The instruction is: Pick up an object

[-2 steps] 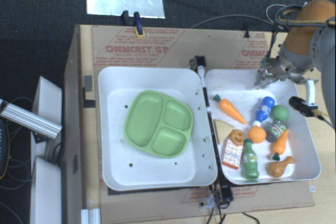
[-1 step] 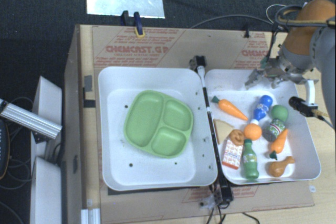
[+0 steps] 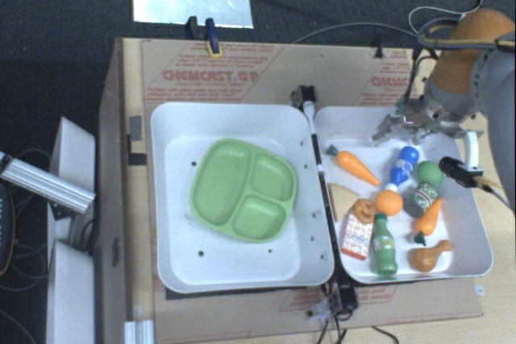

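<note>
One fixed camera looks down at a slant on both bins (image 3: pixel 242 121) (arm (image 3: pixel 476 60) entering from the right).

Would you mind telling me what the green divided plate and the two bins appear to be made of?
The green divided plate looks like moulded plastic, matte to satin: uniform pale green, soft rounded compartment edges. The left bin and right bin look like thin white plastic, slightly glossy, with rounded corners; that is probable, not certain.

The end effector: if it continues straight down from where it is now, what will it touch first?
Probably the bare floor of the right bin under the end effector, though depth is unclear; the blue bottle lies slightly nearer the camera.
</note>
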Robot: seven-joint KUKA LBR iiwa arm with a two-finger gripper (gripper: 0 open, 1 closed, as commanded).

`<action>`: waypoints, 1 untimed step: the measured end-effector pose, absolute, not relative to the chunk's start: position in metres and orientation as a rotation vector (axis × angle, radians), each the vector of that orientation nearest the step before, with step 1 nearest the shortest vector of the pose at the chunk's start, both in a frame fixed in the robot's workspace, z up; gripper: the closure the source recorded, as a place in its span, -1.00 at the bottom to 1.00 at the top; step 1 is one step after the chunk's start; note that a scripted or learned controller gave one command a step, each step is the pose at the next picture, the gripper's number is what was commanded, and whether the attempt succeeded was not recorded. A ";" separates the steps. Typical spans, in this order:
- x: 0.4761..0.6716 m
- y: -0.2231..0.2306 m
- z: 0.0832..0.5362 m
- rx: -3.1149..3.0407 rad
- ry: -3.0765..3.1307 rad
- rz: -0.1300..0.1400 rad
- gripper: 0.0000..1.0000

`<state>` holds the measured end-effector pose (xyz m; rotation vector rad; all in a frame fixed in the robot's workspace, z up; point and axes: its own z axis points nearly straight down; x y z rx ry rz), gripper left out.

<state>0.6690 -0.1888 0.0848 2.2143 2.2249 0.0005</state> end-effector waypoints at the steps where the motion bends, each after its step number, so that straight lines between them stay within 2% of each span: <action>1: 0.669 -0.183 0.085 2.214 2.225 0.000 -1.00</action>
